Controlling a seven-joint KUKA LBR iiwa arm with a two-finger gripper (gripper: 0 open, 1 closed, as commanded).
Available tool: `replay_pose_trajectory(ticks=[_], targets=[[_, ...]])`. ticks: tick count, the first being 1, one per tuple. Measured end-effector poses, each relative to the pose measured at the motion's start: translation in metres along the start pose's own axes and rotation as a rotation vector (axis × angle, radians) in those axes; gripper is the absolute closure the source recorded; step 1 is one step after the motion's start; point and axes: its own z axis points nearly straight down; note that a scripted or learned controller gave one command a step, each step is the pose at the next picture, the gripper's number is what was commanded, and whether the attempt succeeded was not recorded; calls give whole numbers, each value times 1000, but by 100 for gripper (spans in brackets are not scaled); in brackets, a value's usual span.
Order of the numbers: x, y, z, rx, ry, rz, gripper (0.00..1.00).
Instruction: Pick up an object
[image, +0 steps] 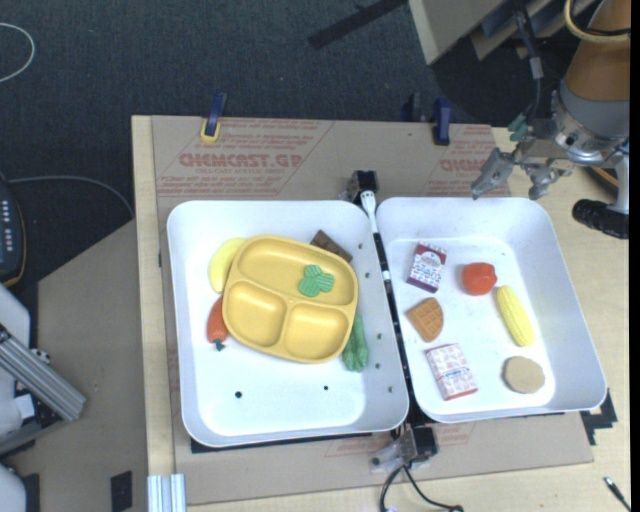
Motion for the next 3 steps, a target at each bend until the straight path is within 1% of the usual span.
replay_pose_trajectory(ticks=[1,2,3], targets=[[4,5,44,0,0,0,0],[1,5,107,1,0,2,0],[2,5,156,-1,0,1,0]])
